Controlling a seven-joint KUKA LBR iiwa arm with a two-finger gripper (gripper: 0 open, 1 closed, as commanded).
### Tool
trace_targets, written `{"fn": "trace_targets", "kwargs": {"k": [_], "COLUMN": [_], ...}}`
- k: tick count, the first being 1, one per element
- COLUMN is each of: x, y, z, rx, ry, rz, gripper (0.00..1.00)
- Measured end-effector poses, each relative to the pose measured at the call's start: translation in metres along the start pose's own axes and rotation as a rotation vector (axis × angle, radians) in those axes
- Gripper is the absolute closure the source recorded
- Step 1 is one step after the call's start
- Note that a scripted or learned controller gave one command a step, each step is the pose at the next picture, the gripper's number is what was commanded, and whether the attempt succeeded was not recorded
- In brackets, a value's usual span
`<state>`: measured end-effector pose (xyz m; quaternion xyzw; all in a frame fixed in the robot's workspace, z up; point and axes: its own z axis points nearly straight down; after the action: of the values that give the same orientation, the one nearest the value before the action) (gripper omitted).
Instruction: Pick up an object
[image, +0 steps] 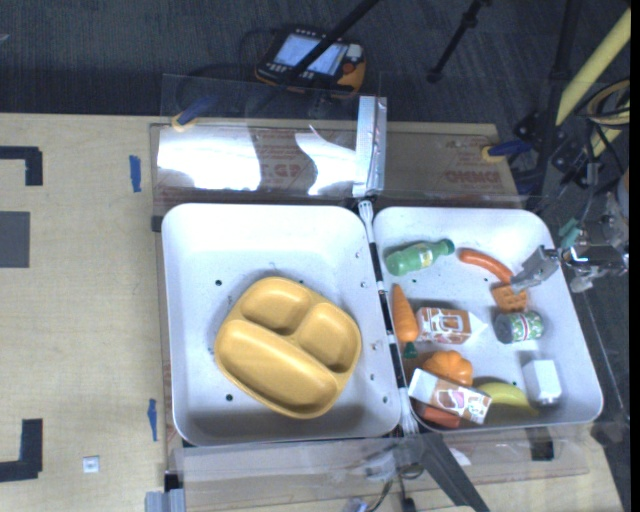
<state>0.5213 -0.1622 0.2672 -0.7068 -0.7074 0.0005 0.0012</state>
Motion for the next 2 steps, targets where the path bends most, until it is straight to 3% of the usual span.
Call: {"fn": "trace_targets", "kwargs": {"k": [1, 2], "x": [-0.034, -0.027], "y": [0.093, 0.117], "z": [0.155, 0.181], "rx": [-0.005, -0.007], "ry": [-0.002, -0.001], "rz": [0.074, 0.199], "gripper": [0.0, 0.0]}}
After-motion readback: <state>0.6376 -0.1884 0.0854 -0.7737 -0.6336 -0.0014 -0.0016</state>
